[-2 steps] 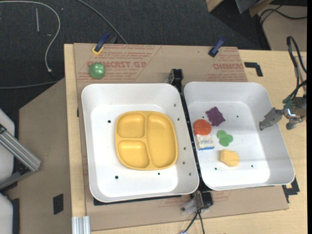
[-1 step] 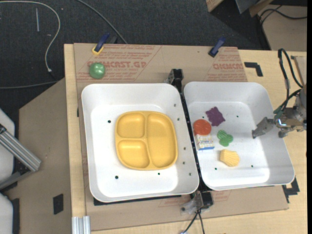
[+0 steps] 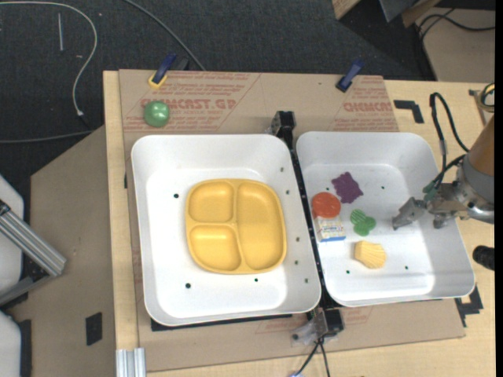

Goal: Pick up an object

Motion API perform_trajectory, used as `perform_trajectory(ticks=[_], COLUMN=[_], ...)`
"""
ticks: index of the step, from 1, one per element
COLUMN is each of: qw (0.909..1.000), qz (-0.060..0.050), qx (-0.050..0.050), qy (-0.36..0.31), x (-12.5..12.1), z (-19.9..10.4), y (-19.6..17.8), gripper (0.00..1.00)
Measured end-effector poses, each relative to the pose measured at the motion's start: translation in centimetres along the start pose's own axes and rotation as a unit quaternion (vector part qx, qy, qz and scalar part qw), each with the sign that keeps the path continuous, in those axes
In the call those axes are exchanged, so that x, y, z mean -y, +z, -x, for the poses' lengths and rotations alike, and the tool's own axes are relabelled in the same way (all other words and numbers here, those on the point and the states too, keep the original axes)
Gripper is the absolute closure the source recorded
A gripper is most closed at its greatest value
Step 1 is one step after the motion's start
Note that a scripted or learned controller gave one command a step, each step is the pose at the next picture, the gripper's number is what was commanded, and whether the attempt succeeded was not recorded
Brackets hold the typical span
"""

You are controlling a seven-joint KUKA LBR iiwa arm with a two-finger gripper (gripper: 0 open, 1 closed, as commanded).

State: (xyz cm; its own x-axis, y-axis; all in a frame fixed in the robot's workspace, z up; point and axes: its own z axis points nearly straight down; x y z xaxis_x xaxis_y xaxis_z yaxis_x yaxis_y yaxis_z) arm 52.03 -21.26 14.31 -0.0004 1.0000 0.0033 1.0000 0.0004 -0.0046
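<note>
The right bin (image 3: 416,159) holds several small items: a purple piece (image 3: 346,185), a red-orange round piece (image 3: 326,205), a green piece (image 3: 362,222), a yellow piece (image 3: 369,254) and a small white and blue box (image 3: 331,230). My gripper (image 3: 421,214) hangs over the right side of this bin, to the right of the green piece and apart from it. Its fingers are spread open with nothing between them.
A yellow divided plate (image 3: 236,225) lies in the left bin (image 3: 157,171). A green ball (image 3: 157,114) rests on the cardboard behind the left bin. Blue clamps (image 3: 350,75) hold the board's far edge. Cables run along the right side.
</note>
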Motion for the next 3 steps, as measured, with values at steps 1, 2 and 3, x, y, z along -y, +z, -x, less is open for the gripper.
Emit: perform_trajectory(ticks=[1,2,3], qw=[1.0,1.0,1.0], qz=[-0.001,0.002,0.006], qx=[0.0,0.001,0.003], qy=[0.0,0.0,0.0], x=[0.0,-0.1,-0.9], z=[-0.1,0.0,0.8], y=[5.3,3.9,-1.4], gripper=[0.0,1.0,1.0])
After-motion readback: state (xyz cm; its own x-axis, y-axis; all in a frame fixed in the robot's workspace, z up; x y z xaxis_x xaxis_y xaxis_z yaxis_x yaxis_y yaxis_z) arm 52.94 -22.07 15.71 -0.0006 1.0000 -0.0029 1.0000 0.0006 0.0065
